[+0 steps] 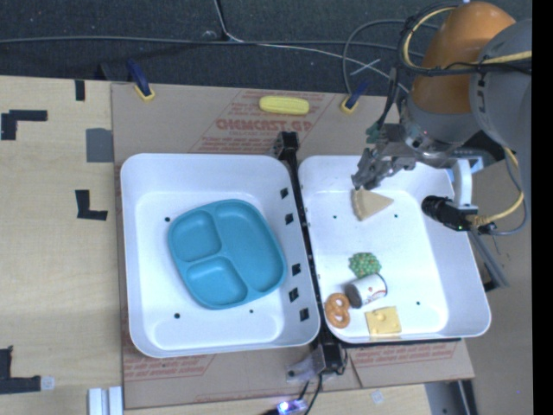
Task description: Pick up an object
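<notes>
Near the right bin's (467,314) 12 o'clock wall, we found the gripper (373,173) poised over the tan wedge (371,203), which lay just at its 6 o'clock. We could not tell its finger state. Broccoli (364,263), can (369,290), pretzel (337,309) and cheese (383,321) sat well clear.

Both white bins (138,258) look like smooth, slightly glossy plastic; the blue divided plate (226,253) looks matt plastic; the worktop (52,275) looks like plain matt cardboard.
</notes>
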You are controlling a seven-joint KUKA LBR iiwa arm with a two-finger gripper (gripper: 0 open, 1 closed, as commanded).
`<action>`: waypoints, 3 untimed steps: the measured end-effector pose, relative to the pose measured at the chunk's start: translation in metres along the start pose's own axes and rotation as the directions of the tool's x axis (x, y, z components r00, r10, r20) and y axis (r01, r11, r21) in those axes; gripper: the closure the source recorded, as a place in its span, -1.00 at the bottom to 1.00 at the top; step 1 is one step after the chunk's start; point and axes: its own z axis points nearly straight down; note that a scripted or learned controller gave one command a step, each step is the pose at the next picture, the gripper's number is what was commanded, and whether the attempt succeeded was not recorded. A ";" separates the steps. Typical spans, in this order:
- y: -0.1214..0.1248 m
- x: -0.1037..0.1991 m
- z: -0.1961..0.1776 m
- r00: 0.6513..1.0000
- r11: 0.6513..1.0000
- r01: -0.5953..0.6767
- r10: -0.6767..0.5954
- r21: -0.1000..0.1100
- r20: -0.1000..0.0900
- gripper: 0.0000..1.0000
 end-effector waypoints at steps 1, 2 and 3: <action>0.004 0.051 0.013 1.000 1.000 -0.001 0.001 0.000 0.000 1.00; 0.003 0.099 0.008 1.000 1.000 0.000 0.000 -0.001 0.000 1.00; 0.002 0.158 0.004 1.000 1.000 0.002 -0.002 0.000 -0.001 1.00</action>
